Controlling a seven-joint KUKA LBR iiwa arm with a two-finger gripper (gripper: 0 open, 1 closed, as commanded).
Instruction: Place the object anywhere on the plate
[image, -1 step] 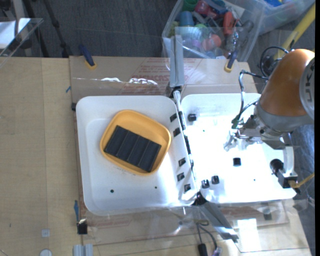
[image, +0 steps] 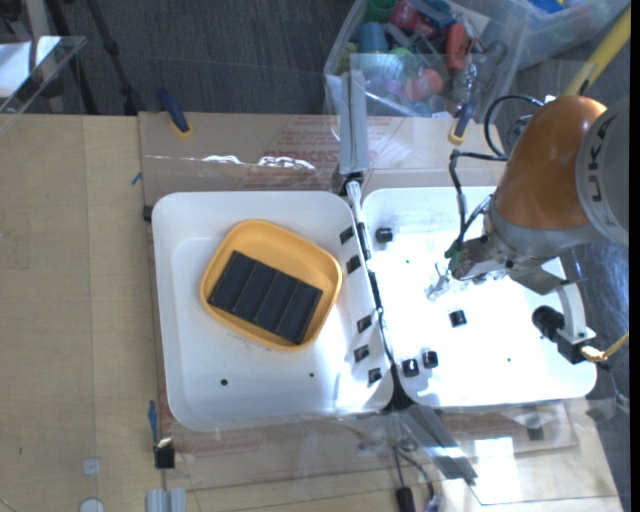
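plate (image: 222, 262), yellow and squarish, sat tilted in the left bin (image: 180, 215), toward its 12 o'clock half. dark ribbed rectangular object (image: 265, 295) lay flat on the plate, covering most of its middle, long side running from 10 to 4 o'clock. right bin (image: 480, 375) touched the left bin along a shared divider with small black clips. arm (image: 550, 165), orange band above grey wrist, came in from 3 o'clock and hung over the right bin's 12 o'clock part. jaws (image: 440, 285) pointed down toward the bin floor at the wrist's 8 o'clock side; too small and blurred, cannot tell whether spread or pressed together, nothing seen between them. small dark square bit (image: 457, 318) lay on the right bin floor just at 5 o'clock of the jaws. both bins rested on the tabletop (image: 70, 300). clear box of coloured clutter (image: 430, 50) stood at 12 o'clock behind the bins.
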